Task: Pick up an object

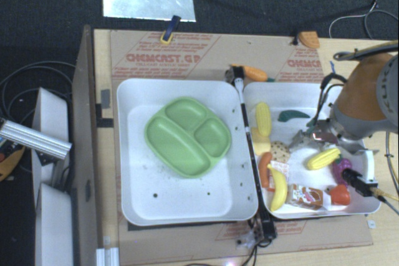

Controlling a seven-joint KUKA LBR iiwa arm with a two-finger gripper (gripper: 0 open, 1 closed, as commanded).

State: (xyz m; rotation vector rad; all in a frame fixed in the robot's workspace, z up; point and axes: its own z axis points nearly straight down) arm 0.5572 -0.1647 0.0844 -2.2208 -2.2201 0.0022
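The right bin (293, 95) holds several toy foods. Among them are a corn cob (263, 118), a banana (278, 190), a yellow lemon-like piece (323, 157), a teal piece (293, 114), a speckled cookie (280, 149), an orange-red sausage (265, 169), a purple piece (341, 167), a red piece (340, 194) and a printed packet (305, 196). My gripper (310, 136) hangs low over the middle of this bin. It is just above-left of the yellow piece and right of the cookie. Nothing shows in its grasp.
The left bin (143, 196) carries a green divided plate (187, 134). An orange-handled tool (249, 73) lies at the bins' top junction. The grey and orange arm (368, 99) covers the right bin's right side. Cables run along the bench's right edge.
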